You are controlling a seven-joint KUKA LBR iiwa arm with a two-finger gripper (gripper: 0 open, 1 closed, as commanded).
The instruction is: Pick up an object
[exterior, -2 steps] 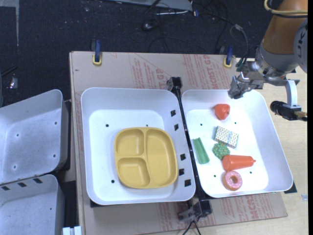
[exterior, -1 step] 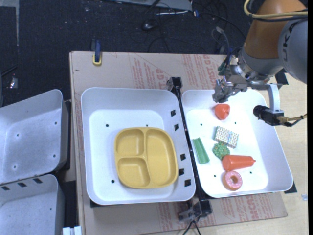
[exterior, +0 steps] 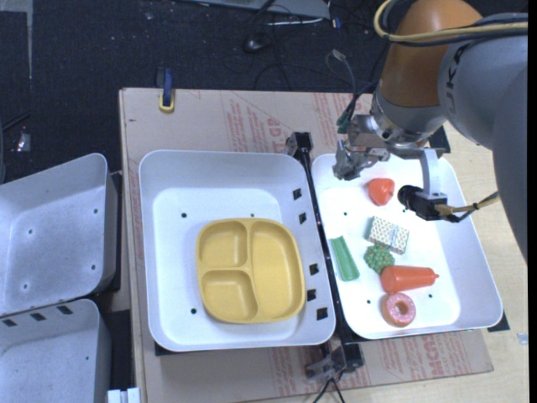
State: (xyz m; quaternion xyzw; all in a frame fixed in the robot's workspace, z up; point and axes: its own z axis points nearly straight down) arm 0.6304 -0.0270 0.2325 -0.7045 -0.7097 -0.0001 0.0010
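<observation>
The right bin (exterior: pixel 470 250) holds several small items: a red piece (exterior: pixel 380 191), a checkered white block (exterior: pixel 388 234), a green stick (exterior: pixel 343 258), a small green broccoli-like piece (exterior: pixel 377 259), an orange carrot (exterior: pixel 409 277) and a pink ring (exterior: pixel 398 309). My gripper (exterior: pixel 352 164) hangs over the back left corner of this bin, just left of and behind the red piece. I see nothing held in it. The grey arm with its orange band (exterior: pixel 428 49) comes in from the upper right.
A yellow divided plate (exterior: pixel 250 269) lies in the left bin (exterior: pixel 168 225). A black fitting with a cable (exterior: pixel 419 201) sits right of the red piece. A ridge with black clips (exterior: pixel 312 225) separates the bins. White trays (exterior: pixel 50 225) lie at the far left.
</observation>
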